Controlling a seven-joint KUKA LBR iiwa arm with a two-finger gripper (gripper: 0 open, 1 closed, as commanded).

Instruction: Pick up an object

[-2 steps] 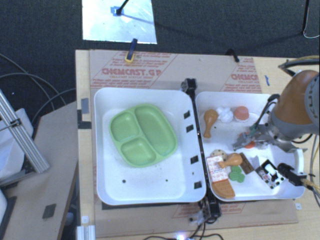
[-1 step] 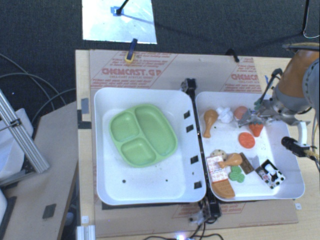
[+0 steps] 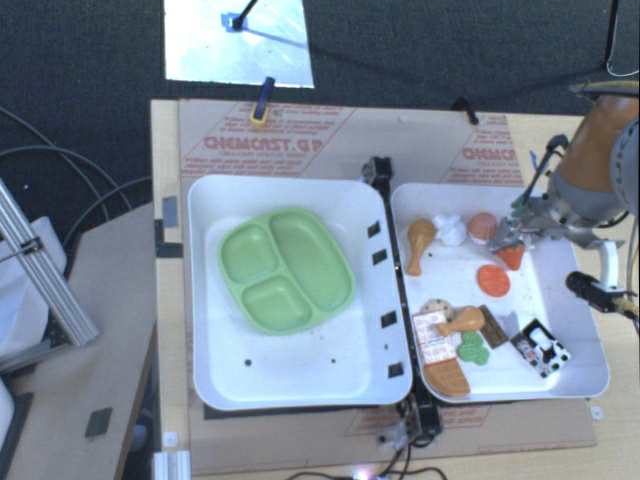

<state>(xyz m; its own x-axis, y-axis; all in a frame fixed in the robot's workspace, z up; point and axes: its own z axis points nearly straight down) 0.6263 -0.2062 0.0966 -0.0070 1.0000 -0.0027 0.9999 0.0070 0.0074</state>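
Toys in the right bin [image 3: 585,373] look light and hard. End effector [image 3: 512,236] sits by the orange carrot [image 3: 512,257]; I cannot tell its grip. Grab the carrot's middle

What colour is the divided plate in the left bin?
Light green plate, seen in the camera view.

Dark carpet [image 3: 90,38] covers floor around bench. Shiny metal sheet [image 3: 238,26] lies on carpet at top, reflecting light. Bench top [image 3: 300,138] pale wood under printed brown cardboard. Grey cables [image 3: 70,183] curve across carpet at left. Aluminium frame rail [image 3: 45,273] slants at left edge beside lower tan table [image 3: 90,368]. Black cable [image 3: 612,18] hangs at top right.
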